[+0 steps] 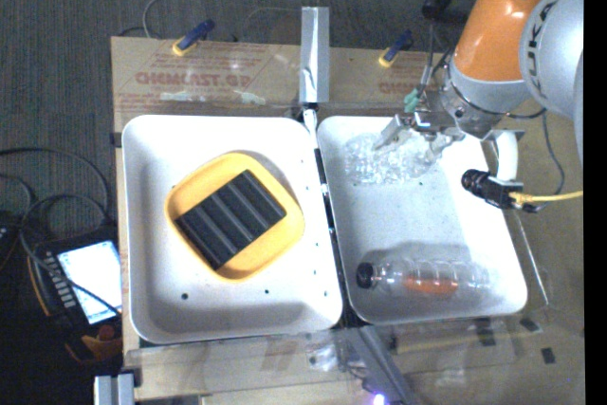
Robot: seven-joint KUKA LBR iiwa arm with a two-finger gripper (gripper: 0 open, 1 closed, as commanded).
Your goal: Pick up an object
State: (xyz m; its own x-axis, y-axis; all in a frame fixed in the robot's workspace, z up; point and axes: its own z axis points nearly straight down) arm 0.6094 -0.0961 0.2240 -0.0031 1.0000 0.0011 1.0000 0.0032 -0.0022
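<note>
The claw [414,130] hangs over the far end of the right bin [493,247], its two fingers spread apart with nothing between them, tips low over a crumpled piece of clear plastic wrap [384,161] that lies just below and to the left of it on the bin floor. That wrap looks like the object in hand for this try, and it is a poor thing to grip: thin, glassy and hard to tell from the white floor (its edges are only guessable from the glints). To do the step well, the claw should come straight down over the thickest bunch of the crumple, not its flat fringe, go nearly to the floor, and close fully so the film is pinched and not brushed aside. A slow lift afterwards would show whether anything came up. Well nearer the camera than the claw, along the near wall of the same bin, lies a clear plastic bottle [422,277] on its side, dark cap pointing left, something orange inside; it would be the firmer target if the wrap slips, taken across its narrow width. Far to the claw's left, in the left bin [152,147], sits a yellow tray-like object with a black ribbed insert [235,215], probably too broad for these fingers.
</note>
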